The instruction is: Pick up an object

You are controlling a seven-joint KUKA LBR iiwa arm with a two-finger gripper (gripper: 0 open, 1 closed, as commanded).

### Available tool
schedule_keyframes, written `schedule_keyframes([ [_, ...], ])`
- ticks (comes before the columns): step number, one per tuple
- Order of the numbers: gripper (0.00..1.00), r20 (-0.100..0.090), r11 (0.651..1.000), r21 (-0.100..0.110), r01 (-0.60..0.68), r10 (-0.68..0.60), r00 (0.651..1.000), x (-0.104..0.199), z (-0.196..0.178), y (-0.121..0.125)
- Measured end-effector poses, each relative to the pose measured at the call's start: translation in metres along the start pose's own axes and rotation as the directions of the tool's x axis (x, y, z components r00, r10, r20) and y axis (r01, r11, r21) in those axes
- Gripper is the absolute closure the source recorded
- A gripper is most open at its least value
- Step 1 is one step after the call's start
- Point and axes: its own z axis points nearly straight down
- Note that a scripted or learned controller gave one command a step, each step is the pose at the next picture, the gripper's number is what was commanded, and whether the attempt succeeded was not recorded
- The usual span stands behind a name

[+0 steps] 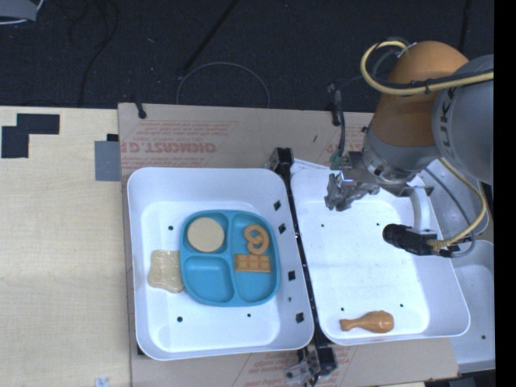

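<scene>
Your hand (345, 190) hangs over the far left corner of the right bin (451, 297), and from this angle you cannot tell how it is set, so treat it as unconfirmed before you commit. Nothing shows between its tips.

The nearest thing to pick is the toy drumstick (368, 322), lying flat near the front wall of that same bin, well apart from the hand. It is alone there, which makes it the easier choice.

To do this well, bring the hand across the bin and above the drumstick first, then come straight down. Aim for the thick meaty end, and turn the wrist so you close across its narrow width, not along its length. Leave room from the front wall.

The blue tray (218, 285) in the left bin (149, 329) holds a round cracker (205, 234), a pretzel (256, 238) and a waffle piece (252, 264); a bread slice (165, 270) lies just beside it. These are flat and probably harder to grip.
</scene>
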Motion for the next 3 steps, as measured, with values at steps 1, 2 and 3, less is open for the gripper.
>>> schedule_keyframes([
  [1, 1.00, 0.000, 1.000, 0.000, 0.000, 0.000, 1.000, 0.040, -0.005, -0.037],
  [2, 1.00, -0.001, 1.000, -0.001, 0.002, -0.002, 1.000, 0.087, -0.012, -0.061],
  [3, 1.00, 0.000, 1.000, 0.001, 0.002, -0.002, 1.000, 0.134, -0.010, -0.096],
])
